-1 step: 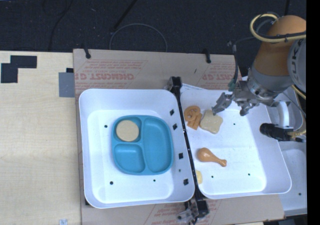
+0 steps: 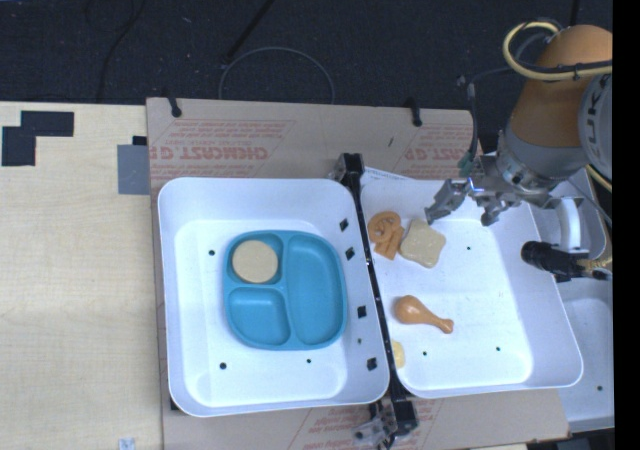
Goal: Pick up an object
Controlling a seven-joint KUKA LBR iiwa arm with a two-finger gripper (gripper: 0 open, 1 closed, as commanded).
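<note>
From my console I take the blue divided plate (image 2: 285, 290) as my landmark: it sits in the middle of the left bin (image 2: 190, 208), and a round tan cookie-like disc (image 2: 254, 261) lies in its upper-left compartment. Right of the plate, across the black clamp strip (image 2: 362, 268) where the two bins meet, the right bin (image 2: 520, 348) carries the things I could pick. Nearest the plate is a small brown pretzel-like piece (image 2: 383, 229), level with the plate's top edge, and touching its right side is a pale bread-like block (image 2: 423, 244). Lower down, level with the plate's bottom half, a toy chicken drumstick (image 2: 422, 314) lies on its side with the thin end pointing away from the plate. A small yellowish bit (image 2: 397, 354) sits against the bin wall just past the plate's lower right corner. The gripper (image 2: 468, 204) hangs farther right of the plate, above the right bin's upper edge and up and to the right of the bread block. Its fingers are spread wide with nothing between them, and they touch none of the items. Both bins rest on a cardboard sheet (image 2: 300, 133) on the light wooden desk (image 2: 70, 278).
</note>
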